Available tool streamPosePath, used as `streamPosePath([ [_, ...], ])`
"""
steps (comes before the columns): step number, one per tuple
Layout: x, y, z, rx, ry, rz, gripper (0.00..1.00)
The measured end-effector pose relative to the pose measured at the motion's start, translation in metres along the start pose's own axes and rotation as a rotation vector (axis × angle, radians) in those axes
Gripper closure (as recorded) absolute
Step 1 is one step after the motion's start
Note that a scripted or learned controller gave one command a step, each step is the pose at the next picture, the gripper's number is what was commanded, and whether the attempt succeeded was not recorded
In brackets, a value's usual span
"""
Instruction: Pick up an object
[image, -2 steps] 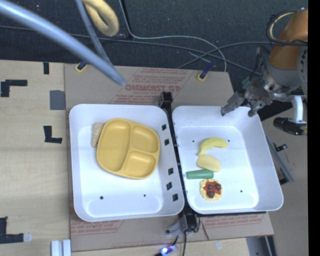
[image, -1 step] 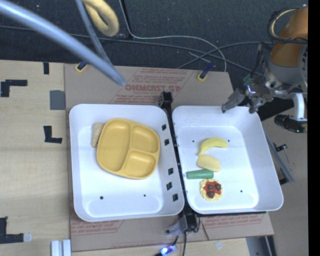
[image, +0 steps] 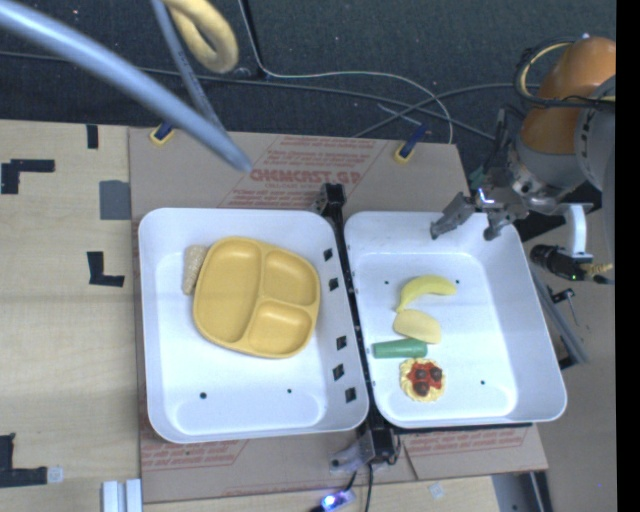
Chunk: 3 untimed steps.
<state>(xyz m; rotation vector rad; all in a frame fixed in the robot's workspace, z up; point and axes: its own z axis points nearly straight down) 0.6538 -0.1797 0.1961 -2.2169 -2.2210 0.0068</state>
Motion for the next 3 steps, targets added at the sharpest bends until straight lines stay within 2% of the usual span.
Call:
streamPosePath([
  [2,-0.005,0.005,0.108,0.001,0.000,0.000,0.00],
  [3,-0.005,0.007,0.094,-0.004,-0.002,-0.002,1.00],
])
